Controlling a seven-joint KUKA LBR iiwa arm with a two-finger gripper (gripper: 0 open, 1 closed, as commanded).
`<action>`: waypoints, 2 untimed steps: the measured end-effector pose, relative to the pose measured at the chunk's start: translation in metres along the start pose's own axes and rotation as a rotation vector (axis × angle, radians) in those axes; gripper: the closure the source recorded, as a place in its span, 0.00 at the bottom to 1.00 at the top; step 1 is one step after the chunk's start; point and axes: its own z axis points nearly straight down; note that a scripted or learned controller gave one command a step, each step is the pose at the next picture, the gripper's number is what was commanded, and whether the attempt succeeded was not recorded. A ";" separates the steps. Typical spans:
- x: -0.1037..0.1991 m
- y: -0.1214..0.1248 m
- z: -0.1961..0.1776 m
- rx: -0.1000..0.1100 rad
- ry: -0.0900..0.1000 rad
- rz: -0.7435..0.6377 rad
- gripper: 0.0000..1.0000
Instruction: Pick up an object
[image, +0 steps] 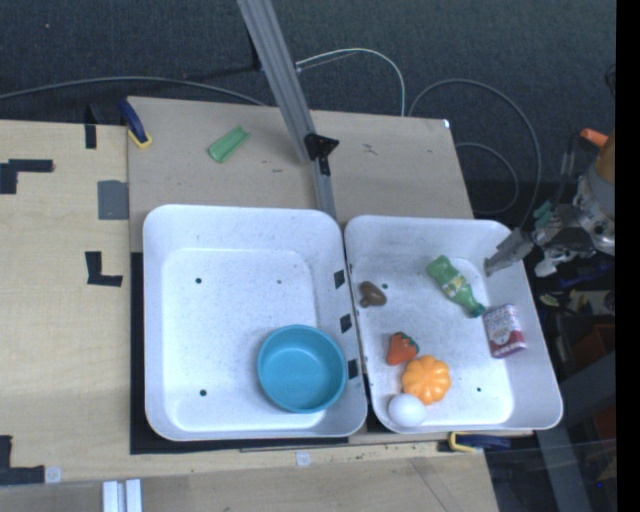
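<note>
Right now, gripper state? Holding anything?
Gripper: at the right bin's far right edge, above the green bottle; open or shut cannot be told, and nothing is seen in it.

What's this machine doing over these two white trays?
A robot arm reaches in from the right, its hand at the far right edge of the right bin, apparently to pick something up. It holds nothing. That bin has a green bottle nearest the hand, a red can, a small brown piece, a strawberry, an orange pumpkin and a white egg. The left bin holds a blue bowl.
</note>
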 end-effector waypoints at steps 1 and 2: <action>0.000 0.000 0.000 0.000 0.000 0.000 0.00; 0.008 0.000 0.062 0.006 0.001 0.000 0.00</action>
